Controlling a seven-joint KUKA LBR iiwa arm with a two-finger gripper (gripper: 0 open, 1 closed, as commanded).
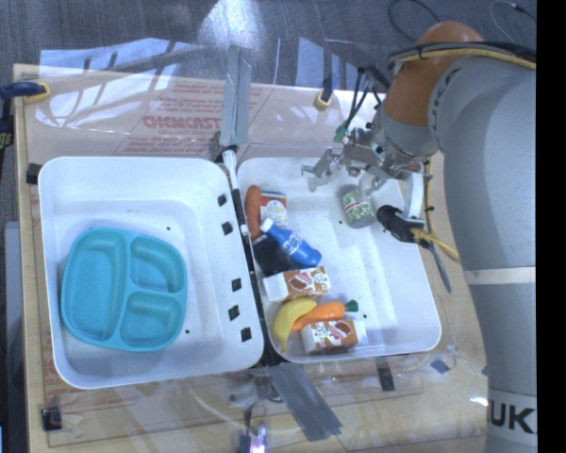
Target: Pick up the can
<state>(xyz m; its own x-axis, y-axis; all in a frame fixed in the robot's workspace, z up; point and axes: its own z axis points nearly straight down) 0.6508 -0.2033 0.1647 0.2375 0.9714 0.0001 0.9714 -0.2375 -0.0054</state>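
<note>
The can (357, 207) is small, grey-green with a pale label, and lies tilted in the far right part of the right bin (410, 291). My gripper (360, 179) hangs directly over it, under the orange-banded wrist, with its tip at the can's upper end. Whether the can touches the bin floor or is lifted I cannot tell. The gripper's body hides the can's top.
Along the right bin's left side lie an orange sausage (254, 210), a blue bottle (293, 245), a small carton (307, 281), a banana (289, 319), a carrot (323, 313) and a juice box (331, 336). A teal divided plate (123, 289) sits in the left bin (52, 182).
</note>
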